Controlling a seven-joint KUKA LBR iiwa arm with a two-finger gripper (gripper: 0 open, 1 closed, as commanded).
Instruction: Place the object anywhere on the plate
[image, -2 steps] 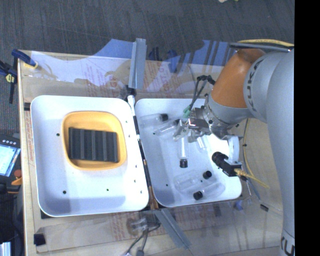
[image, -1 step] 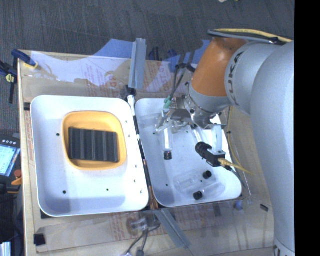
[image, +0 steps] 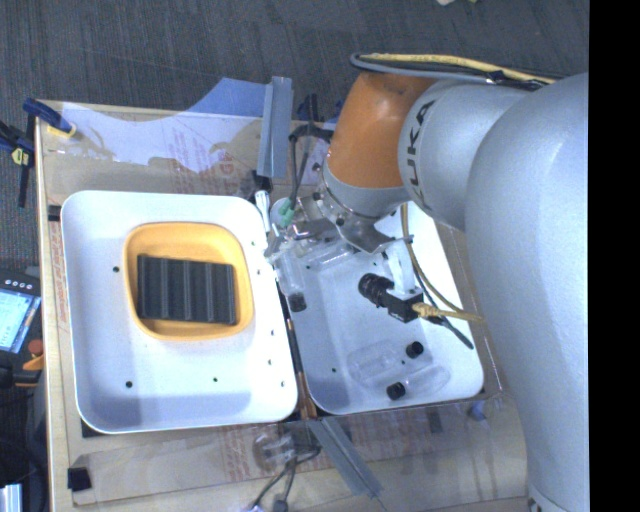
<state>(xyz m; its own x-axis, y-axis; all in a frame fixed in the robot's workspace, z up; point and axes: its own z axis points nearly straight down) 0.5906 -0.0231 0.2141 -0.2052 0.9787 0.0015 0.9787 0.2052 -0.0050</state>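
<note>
My claw (image: 290, 235) hangs over the right bin's (image: 345, 395) far-left corner — grip state I cannot tell — and may snag the rim before reaching the yellow plate (image: 187, 240).

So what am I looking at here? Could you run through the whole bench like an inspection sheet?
Surface: wooden bench bearing two shallow white bins, the left bin and the right bin.
Job's things: yellow plate with a dark ribbed block lying on it, in the left bin; the object to place cannot be told.
Clutter: small dark bits in the right bin.
Grippers: gripper low over the right bin's upper left corner.
Cables: yellowish cable trailing from the wrist.
Surroundings: dark carpet; a lit screen at the left edge.
</note>
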